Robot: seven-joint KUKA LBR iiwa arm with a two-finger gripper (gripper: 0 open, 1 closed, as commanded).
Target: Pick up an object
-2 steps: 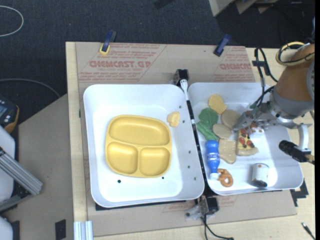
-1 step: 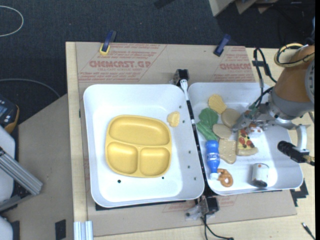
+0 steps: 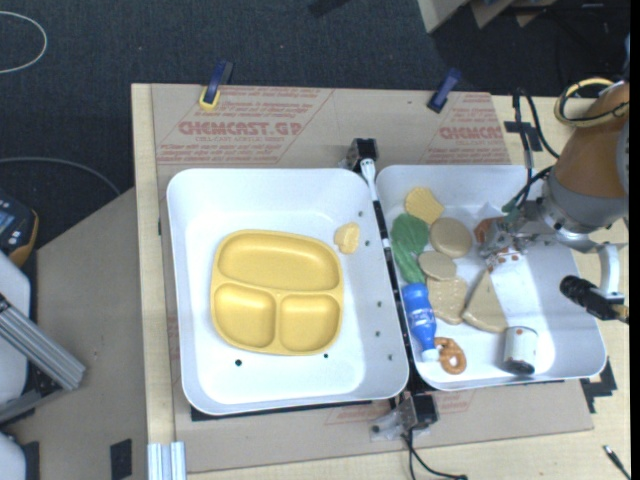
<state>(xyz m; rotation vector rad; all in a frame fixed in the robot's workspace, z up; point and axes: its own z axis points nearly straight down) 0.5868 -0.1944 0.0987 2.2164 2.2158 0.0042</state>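
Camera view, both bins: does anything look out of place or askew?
One thing: a small yellow piece lies loose in the left bin, just off the upper right corner of the yellow divided tray, apart from the other small items crowded in the right bin. Nothing looks spilled or broken.

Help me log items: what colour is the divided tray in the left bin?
Yellow; the divided tray shows clearly in the camera view.

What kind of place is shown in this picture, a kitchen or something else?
Probably a robot test bench in a lab, not a kitchen. The two white bins sit on a board held by clamps, the food looks like toys, and cables lie on the dark carpet.
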